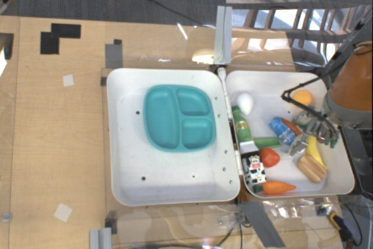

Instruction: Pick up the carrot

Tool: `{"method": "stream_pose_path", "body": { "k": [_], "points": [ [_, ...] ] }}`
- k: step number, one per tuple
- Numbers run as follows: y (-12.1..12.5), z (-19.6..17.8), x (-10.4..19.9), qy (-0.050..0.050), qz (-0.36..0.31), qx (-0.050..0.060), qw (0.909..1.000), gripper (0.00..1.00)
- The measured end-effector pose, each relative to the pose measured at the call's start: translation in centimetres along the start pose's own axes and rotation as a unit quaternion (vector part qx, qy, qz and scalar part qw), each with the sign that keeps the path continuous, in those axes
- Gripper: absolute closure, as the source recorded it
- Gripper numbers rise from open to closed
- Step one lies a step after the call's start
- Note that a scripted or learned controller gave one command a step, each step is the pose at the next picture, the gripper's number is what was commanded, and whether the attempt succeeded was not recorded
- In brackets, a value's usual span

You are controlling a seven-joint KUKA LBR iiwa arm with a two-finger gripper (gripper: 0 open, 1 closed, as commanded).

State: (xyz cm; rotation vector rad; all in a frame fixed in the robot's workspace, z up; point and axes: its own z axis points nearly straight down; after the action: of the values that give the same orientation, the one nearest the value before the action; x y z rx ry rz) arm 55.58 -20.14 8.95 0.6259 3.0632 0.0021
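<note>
- The carrot (278, 187) lies on its side at the front edge of the right bin (338, 186), its pointed end toward the right, touched by nothing.
- Just to its left stands a small black-and-white box (254, 169), and just above it sits a red tomato-like piece (269, 157).
- The gripper (304, 138) hangs over the middle of the right bin, well above the carrot in the view and apart from it; the metal fingers blur into the clutter below, so whether they are spread or closed cannot be told.
- Beside the gripper lie a blue packet (283, 130), a yellow banana (315, 152) and a tan hot-dog bun (312, 169).
- An orange fruit (303, 97) sits near the back of the bin, partly crossed by a black cable.
- A white egg-shaped piece (245, 104) rests near the back left corner, and a green bottle (240, 127) lies along the left wall.
- The arm (352, 86) enters from the right, its orange band over the bin's right rim.
- The left bin (125, 183) holds a teal divided plate (179, 117) at its centre.
</note>
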Motion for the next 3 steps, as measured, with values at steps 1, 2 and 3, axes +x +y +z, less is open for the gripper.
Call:
{"method": "stream_pose_path", "body": {
  "k": [1, 2, 3],
  "points": [
    [-2.7, -0.2, 5.5, -0.002, 0.058, 0.0, 0.9983, 0.0],
    [-2.5, -1.4, 5.2, -0.005, 0.055, -0.001, 0.9985, 1.0],
    [-1.1, -4.9, 1.5, 0.002, -0.24, 0.0, 0.9707, 1.0]
  ]
}}
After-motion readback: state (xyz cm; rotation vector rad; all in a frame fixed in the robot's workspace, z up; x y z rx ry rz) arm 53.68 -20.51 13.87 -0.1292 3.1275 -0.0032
